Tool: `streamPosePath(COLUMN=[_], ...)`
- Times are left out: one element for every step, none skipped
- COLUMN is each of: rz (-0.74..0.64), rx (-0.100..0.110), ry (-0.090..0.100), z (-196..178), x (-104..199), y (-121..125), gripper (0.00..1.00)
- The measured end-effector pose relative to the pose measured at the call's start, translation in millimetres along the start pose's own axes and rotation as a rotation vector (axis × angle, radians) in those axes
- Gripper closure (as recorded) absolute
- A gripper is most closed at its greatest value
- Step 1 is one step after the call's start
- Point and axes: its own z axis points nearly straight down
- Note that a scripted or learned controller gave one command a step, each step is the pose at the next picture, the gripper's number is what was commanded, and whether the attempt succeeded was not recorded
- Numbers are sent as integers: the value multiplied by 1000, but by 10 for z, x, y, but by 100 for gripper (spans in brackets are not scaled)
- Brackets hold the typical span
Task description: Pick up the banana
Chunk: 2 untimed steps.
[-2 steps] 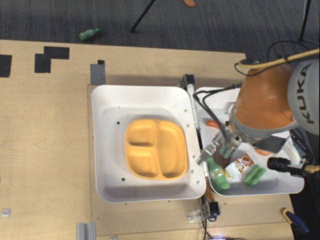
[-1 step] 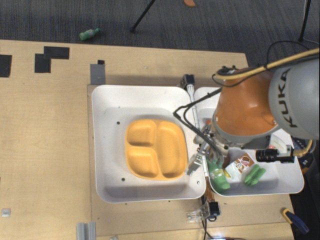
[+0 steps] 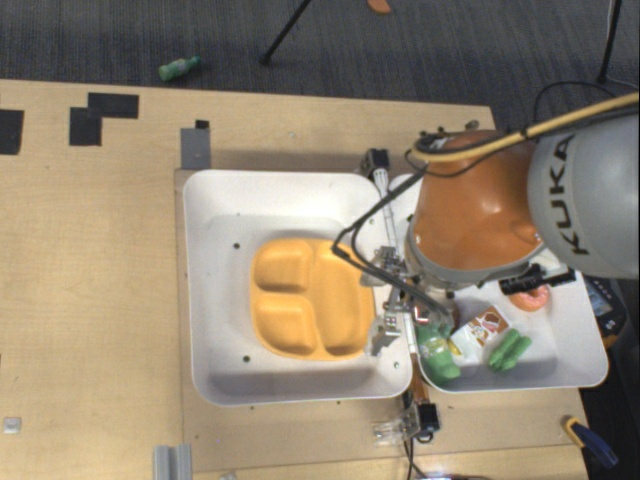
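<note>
Although the gripper (image 3: pixel 398 316) state cannot be told, counts read: one yellow tray (image 3: pixel 305 298) in the left bin (image 3: pixel 215 268), two green items (image 3: pixel 508 350) right.

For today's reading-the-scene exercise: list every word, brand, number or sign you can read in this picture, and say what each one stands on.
"KUKA": black letters running down the grey arm.
The small packet in the right bin has print that is too blurred to read.
Nothing else is legible.
</note>
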Motion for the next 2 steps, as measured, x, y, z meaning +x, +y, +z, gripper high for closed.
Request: streamPosePath(rz=[-421, -1023], rx=[-1, 0], ry=[0, 2], z=[97, 1053], x=[31, -52], y=[321, 659], gripper=[0, 0])
